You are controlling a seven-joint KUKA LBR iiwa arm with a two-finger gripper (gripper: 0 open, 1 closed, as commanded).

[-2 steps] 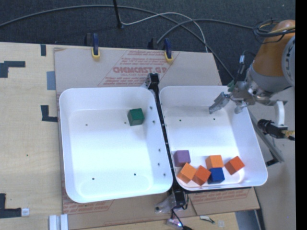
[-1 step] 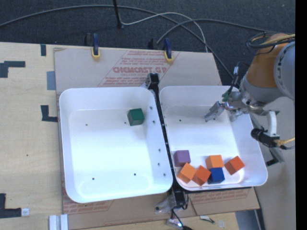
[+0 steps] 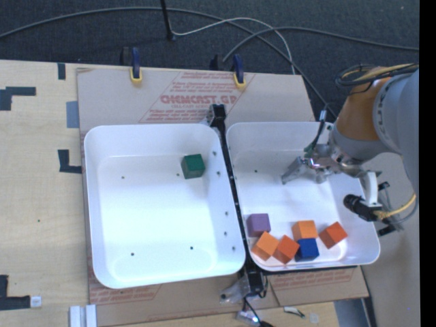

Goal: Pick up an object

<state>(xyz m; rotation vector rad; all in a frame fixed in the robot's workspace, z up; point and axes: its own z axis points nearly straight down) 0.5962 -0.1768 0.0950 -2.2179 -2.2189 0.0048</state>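
Observation:
A green cube (image 3: 193,165) lies alone in the left bin (image 3: 109,182), toward its upper right. Along the front of the right bin (image 3: 272,142) sit a purple cube (image 3: 258,223), a blue cube (image 3: 308,249) and several orange cubes (image 3: 285,248). My gripper (image 3: 304,174) hangs over the upper right part of the right bin, well behind that cluster. Its fingers are spread open with nothing between them; one finger (image 3: 289,175) points left over bare bin floor.
A black divider clamp (image 3: 218,114) stands where the two bins meet at the back. Cardboard (image 3: 191,94) lies under the bins, held by two yellow-tipped clamps. Cables run across the dark floor behind the bench.

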